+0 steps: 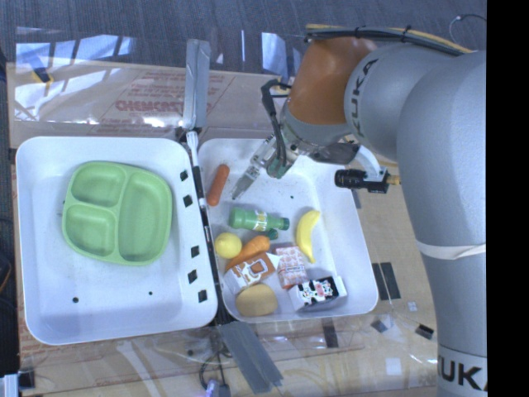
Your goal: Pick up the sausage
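Here, in the camera view, the sausage [217, 184] lies tilted near the upper-left corner of the right bin [354, 222], by the divider, nothing clamped on it; the gripper [244, 185] hangs just to its right, close but apart, and I cannot tell how it is set. Below in the same bin sit a green bottle [258, 220], banana [307, 233], lemon [227, 245], carrot [250, 251], potato [257, 299] and small cartons [317, 291], while the left bin [41, 246] holds a green divided plate [118, 212].
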You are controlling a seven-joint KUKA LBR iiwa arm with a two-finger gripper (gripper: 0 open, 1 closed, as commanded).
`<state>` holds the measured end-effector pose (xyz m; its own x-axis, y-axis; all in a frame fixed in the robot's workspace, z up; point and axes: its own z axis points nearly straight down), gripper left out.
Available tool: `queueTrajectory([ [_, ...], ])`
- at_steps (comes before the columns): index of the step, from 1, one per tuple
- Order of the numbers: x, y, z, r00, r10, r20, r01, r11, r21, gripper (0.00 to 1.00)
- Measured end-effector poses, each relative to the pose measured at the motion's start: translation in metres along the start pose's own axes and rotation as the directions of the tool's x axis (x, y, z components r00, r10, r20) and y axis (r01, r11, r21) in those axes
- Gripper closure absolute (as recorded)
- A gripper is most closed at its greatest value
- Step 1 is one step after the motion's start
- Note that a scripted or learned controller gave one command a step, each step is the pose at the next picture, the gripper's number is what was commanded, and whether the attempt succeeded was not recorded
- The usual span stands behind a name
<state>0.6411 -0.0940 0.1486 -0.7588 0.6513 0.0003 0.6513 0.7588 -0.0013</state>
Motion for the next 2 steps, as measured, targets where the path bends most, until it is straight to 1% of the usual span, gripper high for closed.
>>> queueTrajectory([
  [1, -0.011, 0.002, 0.057, 0.999, 0.044, -0.001, -0.044, 0.999, 0.0, 0.0],
  [2, -0.011, 0.004, 0.045, 0.999, 0.038, 0.001, -0.038, 0.999, -0.001, 1.0],
])
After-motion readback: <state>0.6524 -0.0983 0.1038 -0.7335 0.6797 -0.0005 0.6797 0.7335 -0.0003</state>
